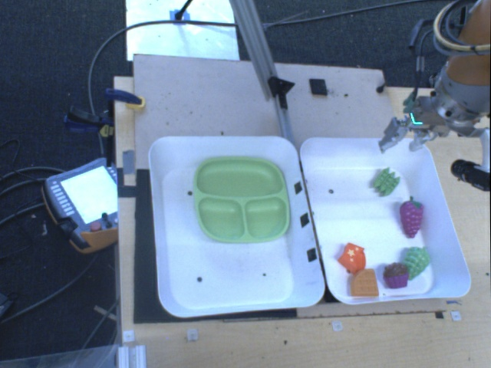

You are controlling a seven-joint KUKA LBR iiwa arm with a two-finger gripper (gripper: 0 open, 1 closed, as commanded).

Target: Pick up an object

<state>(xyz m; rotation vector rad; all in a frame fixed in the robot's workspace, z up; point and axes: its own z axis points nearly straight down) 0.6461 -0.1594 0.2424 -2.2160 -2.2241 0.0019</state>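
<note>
Pincer [405, 135] hangs over the right bin's [337, 167] far rim, near its far-right corner, w/ nothing between the fingers; can't tell if they're spread or pressed together, too small and blurred.

Nearest item: green toy [386, 181], just inside the far-right part of the bin, close below the pincer. Next along the right wall: purple grapes [412, 218], then a 2nd green piece [416, 261] toward the near-right corner. Near rim holds a dark purple-brown piece [396, 275], orange block [364, 284] and red-orange piece [352, 257], all bunched together.

Left bin [176, 282] carries a green tray [242, 198] w/ three compartments, sitting toward its far side.

Handling guess: these look like small plastic play foods, so light, stiff, prob. a bit slick, not fragile. Green toy is the easiest target, standing apart from the rest; grip across its narrow width, mid-body.

No brands, labels or readable writing anywhere. Pendant [83, 202] screen off the bench's left edge is too washed out to read.
</note>
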